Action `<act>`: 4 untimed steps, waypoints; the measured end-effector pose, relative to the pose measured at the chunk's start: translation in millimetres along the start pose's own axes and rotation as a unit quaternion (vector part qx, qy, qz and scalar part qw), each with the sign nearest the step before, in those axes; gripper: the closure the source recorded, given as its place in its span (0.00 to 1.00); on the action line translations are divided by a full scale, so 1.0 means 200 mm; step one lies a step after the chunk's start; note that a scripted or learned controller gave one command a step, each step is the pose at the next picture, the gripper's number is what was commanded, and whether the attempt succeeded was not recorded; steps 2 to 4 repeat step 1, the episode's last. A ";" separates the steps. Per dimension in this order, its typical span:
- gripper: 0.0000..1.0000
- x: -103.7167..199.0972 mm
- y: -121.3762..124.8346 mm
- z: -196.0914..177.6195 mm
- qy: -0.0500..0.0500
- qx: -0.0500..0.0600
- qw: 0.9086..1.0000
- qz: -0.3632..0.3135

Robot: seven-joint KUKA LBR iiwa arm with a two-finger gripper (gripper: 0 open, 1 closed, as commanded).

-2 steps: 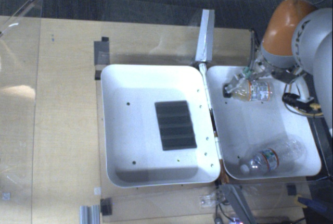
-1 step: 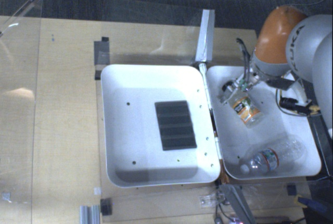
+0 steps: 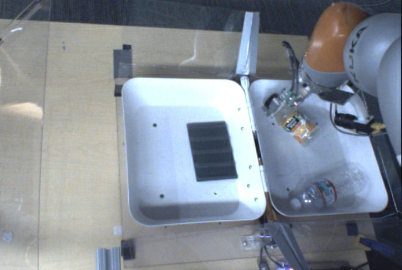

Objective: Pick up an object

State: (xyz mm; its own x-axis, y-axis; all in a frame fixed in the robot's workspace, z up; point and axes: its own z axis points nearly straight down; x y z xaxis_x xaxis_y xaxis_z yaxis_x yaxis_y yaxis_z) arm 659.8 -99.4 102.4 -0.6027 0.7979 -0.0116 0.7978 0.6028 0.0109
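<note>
In the right bin (image 3: 370,165), my gripper (image 3: 278,103) hangs low over the far left corner, below the arm's orange band (image 3: 328,36). A small orange and yellow packet (image 3: 299,127) lies just to the gripper's right and nearer the camera, very close to its tip; whether they touch I cannot tell. A clear plastic bottle (image 3: 321,193) with a blue label lies on its side near the bin's front wall. A black ribbed rectangular pad (image 3: 212,151) lies flat in the middle of the left bin (image 3: 144,137).
A metal divider post (image 3: 247,46) stands behind the gap between the bins. Black cables (image 3: 352,121) run along the arm on the right. Clear plastic sheeting covers the wooden bench (image 3: 56,137) on the left.
</note>
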 end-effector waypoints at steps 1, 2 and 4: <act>1.00 -0.01 0.03 -0.49 0.003 0.002 0.999 0.044; 1.00 -0.01 0.03 -0.49 0.003 0.002 0.999 0.044; 1.00 -0.01 0.03 -0.49 0.003 0.002 0.999 0.044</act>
